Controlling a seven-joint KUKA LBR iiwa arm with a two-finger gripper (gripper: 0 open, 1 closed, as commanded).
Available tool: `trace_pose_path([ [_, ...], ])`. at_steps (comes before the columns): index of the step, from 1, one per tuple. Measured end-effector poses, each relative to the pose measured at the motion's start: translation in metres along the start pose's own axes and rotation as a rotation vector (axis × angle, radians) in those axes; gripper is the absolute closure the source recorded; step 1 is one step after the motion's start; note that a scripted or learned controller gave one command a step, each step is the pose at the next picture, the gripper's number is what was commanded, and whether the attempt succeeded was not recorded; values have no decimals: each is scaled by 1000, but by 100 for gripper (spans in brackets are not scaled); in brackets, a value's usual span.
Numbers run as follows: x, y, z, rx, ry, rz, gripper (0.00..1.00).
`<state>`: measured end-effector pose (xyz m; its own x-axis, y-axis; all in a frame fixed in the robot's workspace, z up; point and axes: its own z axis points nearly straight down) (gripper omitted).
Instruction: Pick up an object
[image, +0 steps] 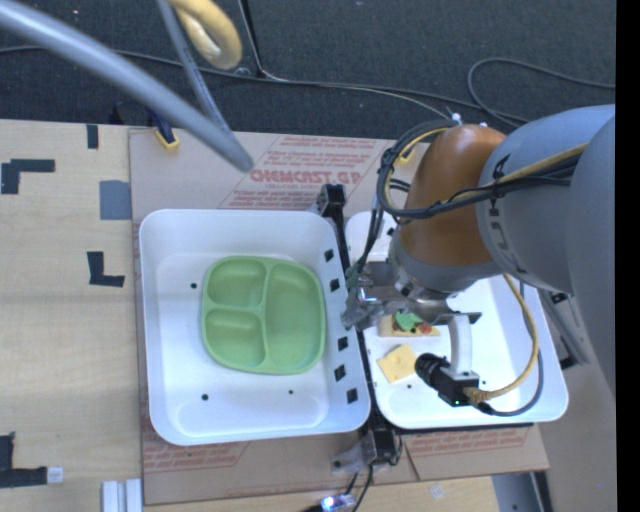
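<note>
The end effector (400, 312) hangs low in the right bin (530, 400), presumably to grab; I cannot tell its state. A yellow block (396, 364) lies at its 6 o'clock, a green piece (407, 322) just beneath.

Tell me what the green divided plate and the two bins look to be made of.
Green divided plate: likely moulded plastic, matte to satin, judging by its uniform pale green colour and soft rounded compartment ridges.
Left bin and right bin: probably thin formed plastic, smooth white with a slight sheen and rounded corners; coated metal cannot be ruled out.
</note>
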<state>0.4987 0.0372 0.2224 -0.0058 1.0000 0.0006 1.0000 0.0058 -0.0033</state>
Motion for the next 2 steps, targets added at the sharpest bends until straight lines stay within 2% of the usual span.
trace_pose_path([
  [1,49,5,9,0,0,0,100],
  [2,46,4,8,0,-1,3,0],
])
